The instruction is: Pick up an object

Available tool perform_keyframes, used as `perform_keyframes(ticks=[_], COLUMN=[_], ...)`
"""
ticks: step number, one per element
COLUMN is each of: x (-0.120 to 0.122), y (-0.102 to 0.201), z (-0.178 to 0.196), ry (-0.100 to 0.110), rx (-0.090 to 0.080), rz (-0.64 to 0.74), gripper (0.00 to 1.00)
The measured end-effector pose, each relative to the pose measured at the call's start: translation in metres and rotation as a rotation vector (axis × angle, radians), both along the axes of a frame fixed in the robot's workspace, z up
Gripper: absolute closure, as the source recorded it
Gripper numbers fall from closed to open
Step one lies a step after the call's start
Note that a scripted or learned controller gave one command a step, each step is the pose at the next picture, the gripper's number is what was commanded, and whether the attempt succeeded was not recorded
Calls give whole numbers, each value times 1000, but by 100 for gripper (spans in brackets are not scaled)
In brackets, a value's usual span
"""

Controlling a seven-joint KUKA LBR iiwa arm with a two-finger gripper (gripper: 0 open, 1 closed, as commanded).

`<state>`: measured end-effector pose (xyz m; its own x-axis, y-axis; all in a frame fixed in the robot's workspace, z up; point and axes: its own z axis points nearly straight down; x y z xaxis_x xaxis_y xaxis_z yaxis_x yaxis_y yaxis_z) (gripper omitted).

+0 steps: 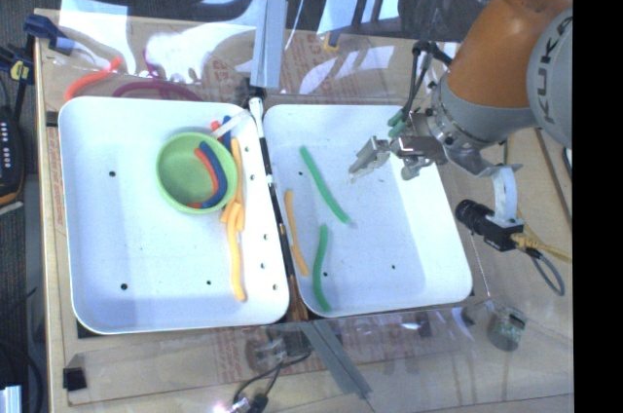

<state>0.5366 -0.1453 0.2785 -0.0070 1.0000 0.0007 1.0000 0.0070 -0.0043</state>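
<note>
Here, two shallow white bins are seen side by side on the bench, and the right bin is taken as the landmark. Inside it, toward its middle, a long green strip is laid on a slant, and nearer the front wall a second, shorter green piece is found, slightly curved. Along the right bin's left wall a thin orange strip is stretched, close beside the divider between the bins. Just left of the right bin, in the left bin, a green bowl is seen with red and blue curved pieces inside it, and orange strips are lined up between the bowl and the shared wall. The gripper is held over the right bin's upper middle, reached in from the bin's right side by the grey arm with its orange band. The fingers are seen slightly parted, with nothing visible between them, though the opening is small and blurred and cannot be judged finely. The long green strip lies just to the left of the fingertips, apart from them; whether the floor of the bin is touched cannot be told. No other item is lying between the gripper and the long green strip
</note>
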Motion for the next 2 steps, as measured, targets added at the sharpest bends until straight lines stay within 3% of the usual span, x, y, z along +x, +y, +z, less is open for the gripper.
perform_keyframes(ticks=[1, 2], x=[25, 60], y=[19, 5], z=[-105, -185], ry=[3, -7], rx=[-1, -5], rz=[-24, -52], gripper=[0, 0])
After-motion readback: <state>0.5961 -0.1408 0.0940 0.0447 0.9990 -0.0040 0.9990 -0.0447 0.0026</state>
